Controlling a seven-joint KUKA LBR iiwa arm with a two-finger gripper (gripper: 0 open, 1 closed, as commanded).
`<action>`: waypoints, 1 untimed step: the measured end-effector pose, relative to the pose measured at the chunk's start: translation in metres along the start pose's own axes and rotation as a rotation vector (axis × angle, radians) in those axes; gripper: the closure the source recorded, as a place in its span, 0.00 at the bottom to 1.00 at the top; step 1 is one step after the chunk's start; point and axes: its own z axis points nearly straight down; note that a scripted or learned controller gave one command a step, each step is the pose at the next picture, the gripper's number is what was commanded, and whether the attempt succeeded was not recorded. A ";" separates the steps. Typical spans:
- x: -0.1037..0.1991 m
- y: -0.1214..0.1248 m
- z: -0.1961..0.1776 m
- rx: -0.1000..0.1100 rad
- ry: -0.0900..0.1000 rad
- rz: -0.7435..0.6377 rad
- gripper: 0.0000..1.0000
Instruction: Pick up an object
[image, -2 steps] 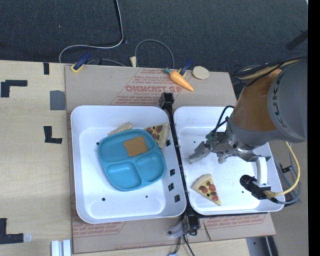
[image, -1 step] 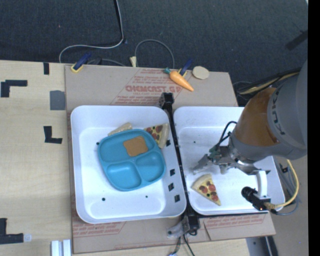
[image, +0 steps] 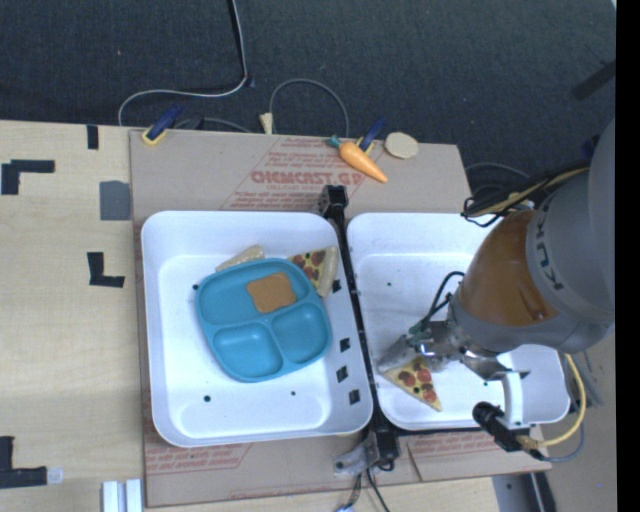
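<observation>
Arm over the right bin, jaws down beside a pizza slice.

Jaws (image: 418, 345) sit low in the right bin (image: 400, 235), at the upper left edge of a pizza slice (image: 418, 383) that lies flat on the bin floor near its front left corner; whether they are open or closed cannot be told, and the slice is not seen between them. The grey arm (image: 560, 260) with its orange band comes in from the right and covers much of that bin. In the left bin (image: 160, 330) lies a blue divided tray (image: 262, 335) with a brown square piece (image: 271, 293) in its top compartment, and a second pizza slice (image: 316, 266) peeks out past the tray's upper right edge. A toy carrot (image: 360, 161) and a pale round disc (image: 402, 146) lie on the cardboard (image: 200, 170) on the table, behind the bins.
</observation>
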 end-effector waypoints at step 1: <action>-0.049 0.005 -0.132 -0.019 -0.007 0.002 0.00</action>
